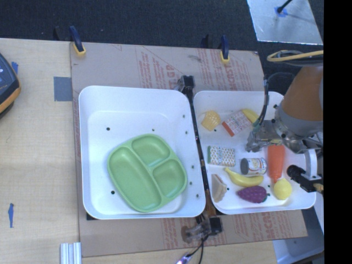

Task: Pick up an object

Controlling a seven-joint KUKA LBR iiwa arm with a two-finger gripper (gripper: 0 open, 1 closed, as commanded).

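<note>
Two shallow white bins sit side by side on a brown cardboard sheet [165, 65] clamped to the wooden tabletop [33, 164]. The left bin [91, 100] holds a green three-compartment plate [146, 172], lying toward its near side; the far part of this bin's floor is bare, giving the widest open room in the scene.

The right bin [204, 100] is crowded. A yellow item [211, 120] and a red-and-white packet [236, 123] lie toward its far side, with a small yellow piece [249, 114] just beside the packet. A green-patterned sponge-like pad [221, 155] lies mid-bin. Toward the near rim sit a tan wedge [219, 187], a banana [243, 177], a small can [254, 165], a purple grape bunch [253, 194], an orange carrot [276, 162] and a lemon [282, 189], closely packed, with several touching or nearly so. Little free floor remains between them; the grapes and lemon lie close to the near wall.

The arm [303, 98] enters from the right, its orange band covering the right bin's far right corner. The claw [258, 139] hangs over the bin between the packet and the can, just left of the carrot's top. Its fingers are dark, blurred against the wrist hardware, and whether they are spread or closed cannot be told; nothing is seen gripped between them.
</note>
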